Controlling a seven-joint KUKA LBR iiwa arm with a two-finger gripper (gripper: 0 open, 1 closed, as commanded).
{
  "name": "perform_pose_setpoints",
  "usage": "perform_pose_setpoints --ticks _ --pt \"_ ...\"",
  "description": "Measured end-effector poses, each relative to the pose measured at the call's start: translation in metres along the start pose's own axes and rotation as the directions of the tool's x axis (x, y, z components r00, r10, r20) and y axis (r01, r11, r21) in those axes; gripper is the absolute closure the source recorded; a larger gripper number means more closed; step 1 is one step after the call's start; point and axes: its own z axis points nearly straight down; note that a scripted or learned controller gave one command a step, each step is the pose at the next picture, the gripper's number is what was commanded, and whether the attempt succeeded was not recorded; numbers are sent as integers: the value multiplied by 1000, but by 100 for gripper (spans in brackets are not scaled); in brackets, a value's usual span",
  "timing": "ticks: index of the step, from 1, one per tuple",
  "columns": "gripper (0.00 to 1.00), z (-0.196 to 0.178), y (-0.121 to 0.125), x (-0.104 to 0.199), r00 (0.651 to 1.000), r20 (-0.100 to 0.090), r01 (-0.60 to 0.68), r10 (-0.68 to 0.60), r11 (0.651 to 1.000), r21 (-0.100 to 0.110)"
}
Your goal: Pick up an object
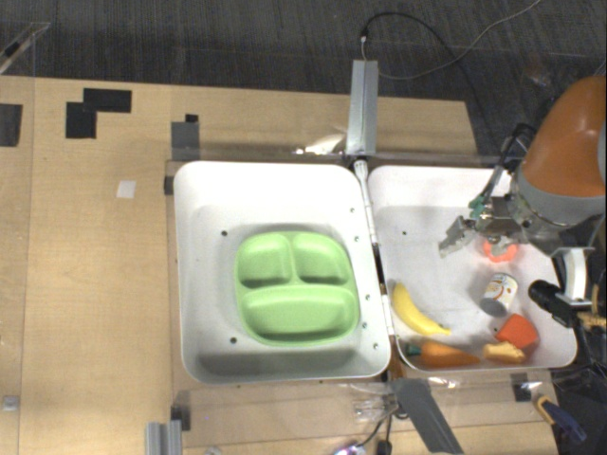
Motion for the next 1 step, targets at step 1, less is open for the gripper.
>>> perform_pose_setpoints --ticks 1 --pt "0 20 -20 -54 991 1 133 -133 991 -1"
